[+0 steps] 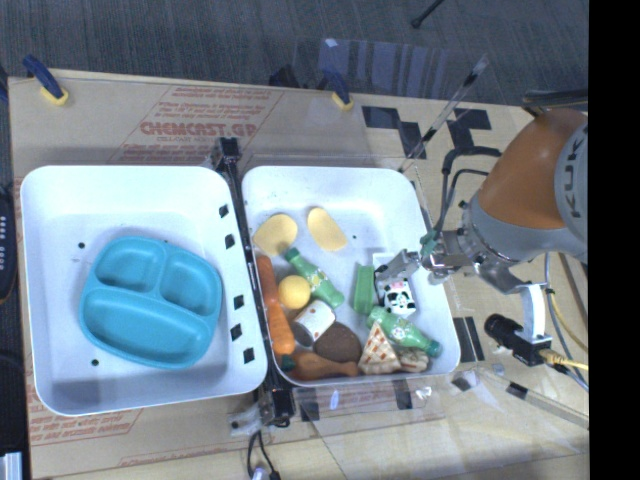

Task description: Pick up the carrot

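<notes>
The carrot (273, 310) is a long orange toy lying along the left wall of the right bin (345, 180), its thick end toward the front. My gripper (404, 265) hangs over the right side of that bin, well to the right of the carrot. It sits just above a small black-and-white cow-patterned toy (398, 299). Between gripper and carrot lie a green bottle (313, 276) and a yellow ball (293, 291).
The right bin also holds two yellow chips (276, 231), a green pepper piece (362, 288), a pizza slice (379, 349), a drumstick (321, 367) and another green bottle (408, 335). The left bin (60, 193) holds a blue divided plate (152, 298).
</notes>
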`<state>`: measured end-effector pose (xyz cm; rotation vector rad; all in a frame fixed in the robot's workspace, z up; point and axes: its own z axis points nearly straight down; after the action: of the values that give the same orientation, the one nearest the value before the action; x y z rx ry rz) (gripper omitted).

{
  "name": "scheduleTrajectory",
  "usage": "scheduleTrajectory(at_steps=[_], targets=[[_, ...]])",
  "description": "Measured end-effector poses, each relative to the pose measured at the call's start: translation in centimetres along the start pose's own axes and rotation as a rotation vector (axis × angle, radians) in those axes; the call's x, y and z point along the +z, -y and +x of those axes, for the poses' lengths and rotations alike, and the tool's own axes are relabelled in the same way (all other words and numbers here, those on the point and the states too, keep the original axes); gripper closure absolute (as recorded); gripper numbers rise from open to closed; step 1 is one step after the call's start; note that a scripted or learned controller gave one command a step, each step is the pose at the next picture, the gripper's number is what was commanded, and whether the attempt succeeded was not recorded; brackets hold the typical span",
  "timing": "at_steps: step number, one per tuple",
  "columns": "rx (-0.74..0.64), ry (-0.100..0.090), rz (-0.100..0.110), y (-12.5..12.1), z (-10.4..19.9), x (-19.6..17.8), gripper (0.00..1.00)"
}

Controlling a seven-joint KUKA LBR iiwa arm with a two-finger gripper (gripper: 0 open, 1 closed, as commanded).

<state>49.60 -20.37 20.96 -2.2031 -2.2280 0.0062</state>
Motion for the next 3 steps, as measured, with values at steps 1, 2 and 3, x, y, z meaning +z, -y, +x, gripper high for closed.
scheduleTrajectory(at_steps=[1,2,3], targets=[[0.15,-0.002,-0.002,0.2,6.9,12.0,0.0],[0.338,0.0,0.001,-6.4,9.7,11.8,0.0],[0.439,0.002,0.002,-11.9,11.3,11.7,0.0]])
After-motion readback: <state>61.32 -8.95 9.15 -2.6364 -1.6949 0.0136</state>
